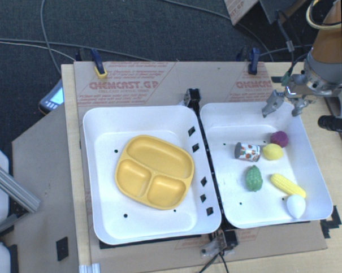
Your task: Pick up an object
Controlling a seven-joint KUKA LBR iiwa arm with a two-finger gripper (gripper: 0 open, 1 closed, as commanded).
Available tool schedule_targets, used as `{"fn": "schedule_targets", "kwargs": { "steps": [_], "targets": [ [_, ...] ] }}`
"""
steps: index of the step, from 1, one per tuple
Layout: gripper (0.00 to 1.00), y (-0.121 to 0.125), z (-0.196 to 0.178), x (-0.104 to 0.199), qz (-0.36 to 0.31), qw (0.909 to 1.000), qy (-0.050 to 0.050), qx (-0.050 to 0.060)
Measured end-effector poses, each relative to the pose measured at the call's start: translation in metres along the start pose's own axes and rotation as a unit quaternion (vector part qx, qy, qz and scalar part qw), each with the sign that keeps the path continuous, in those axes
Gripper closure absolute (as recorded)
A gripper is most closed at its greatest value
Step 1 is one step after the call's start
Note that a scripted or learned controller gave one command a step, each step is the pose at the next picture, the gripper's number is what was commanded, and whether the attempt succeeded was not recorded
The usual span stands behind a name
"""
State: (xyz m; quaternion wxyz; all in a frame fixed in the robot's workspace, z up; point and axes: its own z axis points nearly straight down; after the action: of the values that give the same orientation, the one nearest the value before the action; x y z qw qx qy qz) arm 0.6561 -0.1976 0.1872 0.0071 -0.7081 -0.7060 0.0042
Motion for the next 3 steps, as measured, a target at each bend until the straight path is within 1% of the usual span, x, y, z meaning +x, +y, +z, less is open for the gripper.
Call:
{"fn": "schedule_targets", "kwargs": {
  "steps": [1, 2, 3],
  "targets": [
    [0.00, 0.003, -0.010, 0.001, -0.002, 1.0000, -0.002, -0.008],
    [0.00, 0.008, 0.045, 0.010, -0.002, 1.0000, -0.001, -0.005],
    [0.00, 0.008, 0.098, 0.010, -0.002, 1.0000, -0.001, -0.005]
  ]
}}
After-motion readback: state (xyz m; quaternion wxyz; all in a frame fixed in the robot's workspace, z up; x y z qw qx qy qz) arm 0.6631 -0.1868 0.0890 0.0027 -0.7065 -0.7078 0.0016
